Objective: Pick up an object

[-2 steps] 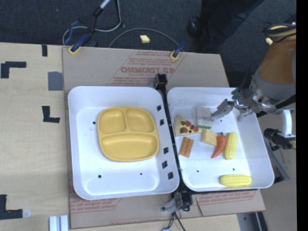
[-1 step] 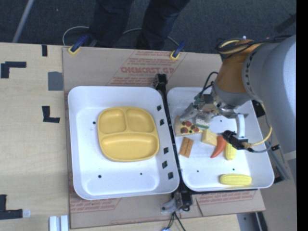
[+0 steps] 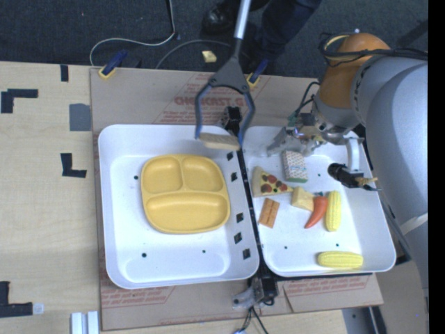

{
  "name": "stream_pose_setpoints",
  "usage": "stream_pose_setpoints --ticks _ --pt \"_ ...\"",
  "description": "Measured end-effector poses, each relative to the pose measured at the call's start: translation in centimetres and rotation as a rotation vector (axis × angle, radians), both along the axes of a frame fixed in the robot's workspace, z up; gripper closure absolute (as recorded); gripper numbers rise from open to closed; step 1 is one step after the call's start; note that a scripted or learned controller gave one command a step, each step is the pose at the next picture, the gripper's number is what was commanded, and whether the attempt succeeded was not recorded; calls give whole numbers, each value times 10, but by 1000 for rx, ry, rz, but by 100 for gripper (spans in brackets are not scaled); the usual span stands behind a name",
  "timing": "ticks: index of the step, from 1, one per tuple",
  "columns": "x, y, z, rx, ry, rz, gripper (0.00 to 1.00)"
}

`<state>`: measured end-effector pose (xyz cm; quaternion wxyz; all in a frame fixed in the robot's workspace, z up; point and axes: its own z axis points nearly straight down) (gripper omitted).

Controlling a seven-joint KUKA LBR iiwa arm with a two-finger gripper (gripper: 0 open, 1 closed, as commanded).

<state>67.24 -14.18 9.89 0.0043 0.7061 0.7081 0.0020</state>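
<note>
Two white bins sit side by side on the bench [image 3: 42,186], their inner walls touching down the middle; the left bin [image 3: 118,186] carries a yellow divided plate [image 3: 185,193] with open floor all around it, widest toward the near edge; the right bin [image 3: 368,242] is more crowded. The arm [image 3: 389,117] comes in from the right over the right bin's far corner; the gripper [image 3: 300,135] hangs above the far rim, and whether it is spread or closed cannot be told.

Just beneath it a small box with a green pattern [image 3: 295,165] stands tilted, long axis running away from the camera; a pizza slice [image 3: 268,182] lies beside the dividing wall; an orange cracker [image 3: 269,212], a cheese wedge [image 3: 302,198], a carrot [image 3: 316,212] pointing toward the near left, and an upright-lying corn cob [image 3: 334,210] cluster mid-bin; a second corn cob [image 3: 340,259] lies crosswise along the near rim, with bare floor to its left.

A reacher tool [image 3: 226,96] holds a tan block [image 3: 218,140] over the left bin's far edge.
</note>
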Motion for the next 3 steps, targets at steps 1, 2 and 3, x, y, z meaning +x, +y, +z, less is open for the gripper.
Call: stream_pose_setpoints --ticks 1,2,3 --pt "-20 5 -13 0 6 -2 0" --pt "-112 -13 -11 1 4 -5 0" --pt "-110 -13 -1 -3 1 -4 100"
